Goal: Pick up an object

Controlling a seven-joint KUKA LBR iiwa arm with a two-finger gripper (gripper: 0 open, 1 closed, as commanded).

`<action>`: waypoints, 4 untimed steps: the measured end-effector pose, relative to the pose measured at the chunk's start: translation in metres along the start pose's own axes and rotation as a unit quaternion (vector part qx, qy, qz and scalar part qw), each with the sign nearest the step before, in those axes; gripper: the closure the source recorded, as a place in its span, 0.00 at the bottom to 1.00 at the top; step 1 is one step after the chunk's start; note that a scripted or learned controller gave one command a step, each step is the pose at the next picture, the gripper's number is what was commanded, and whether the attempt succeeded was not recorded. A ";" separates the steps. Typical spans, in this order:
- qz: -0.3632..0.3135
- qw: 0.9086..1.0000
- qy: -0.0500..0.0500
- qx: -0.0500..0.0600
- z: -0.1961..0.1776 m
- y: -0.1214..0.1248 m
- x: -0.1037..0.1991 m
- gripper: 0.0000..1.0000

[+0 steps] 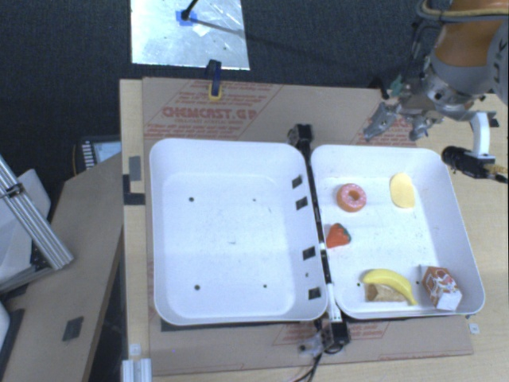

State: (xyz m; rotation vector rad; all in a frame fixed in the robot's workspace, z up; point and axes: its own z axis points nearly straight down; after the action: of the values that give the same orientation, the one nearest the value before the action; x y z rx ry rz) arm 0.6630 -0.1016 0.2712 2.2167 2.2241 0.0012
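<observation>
Hovering above the far rim of the right bin (457, 213), the gripper (398, 126) hangs with its fingers spread apart and nothing between them. Below it and toward the near side, the doughnut (351, 197) lies on the bin floor, with the yellow piece (402, 190) just right of that. Further down sits the strawberry (338, 235), tight against the black clips (312, 221) that join the two bins. Well away from the gripper, at the near edge, the banana (390, 281) rests over a brown scrap (384, 294), and a small carton (441, 286) stands in the corner. Off to the gripper's left lies the left bin (231, 237). Nothing stands between the open fingers and the items below.
</observation>
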 end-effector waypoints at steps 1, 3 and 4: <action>0.003 1.000 0.001 0.006 0.123 -0.053 -0.031 0.00; 0.002 1.000 0.000 0.001 0.161 -0.038 -0.058 1.00; 0.001 1.000 -0.001 -0.001 0.148 -0.037 -0.057 1.00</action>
State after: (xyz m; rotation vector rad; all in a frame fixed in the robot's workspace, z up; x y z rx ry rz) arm 0.6266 -0.1584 0.1237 2.2178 2.2186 0.0030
